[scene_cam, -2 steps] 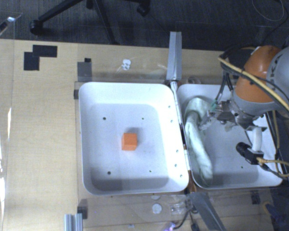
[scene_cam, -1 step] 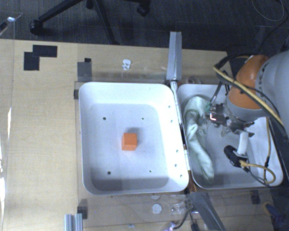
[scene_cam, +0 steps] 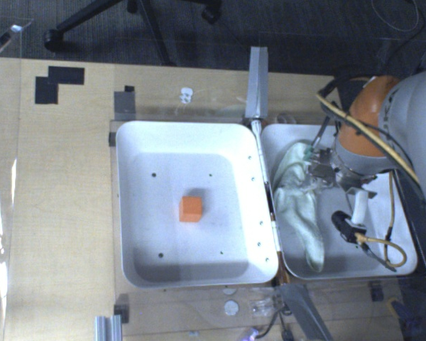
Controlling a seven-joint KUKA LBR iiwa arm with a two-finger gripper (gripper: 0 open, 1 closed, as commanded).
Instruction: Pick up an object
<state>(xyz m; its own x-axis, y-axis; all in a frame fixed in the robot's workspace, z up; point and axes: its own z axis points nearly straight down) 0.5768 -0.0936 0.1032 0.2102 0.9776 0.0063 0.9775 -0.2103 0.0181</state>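
Two pickable things, one per bin

So there's a small orange cube (scene_cam: 191, 209) sitting flat on the floor of the left bin (scene_cam: 138, 148), pretty much dead center, maybe a touch toward the near side, well away from every wall, with nothing touching it. Looks solid and plain, top face lighter than the side facing the camera. Over in the right bin (scene_cam: 405, 265) there's a pale, whitish-green cloth (scene_cam: 298, 204), all crumpled, stretched out in a long strip along the bin's left wall from the far end down toward the near end, bunched up wider at the top and tapering to a narrower tail.
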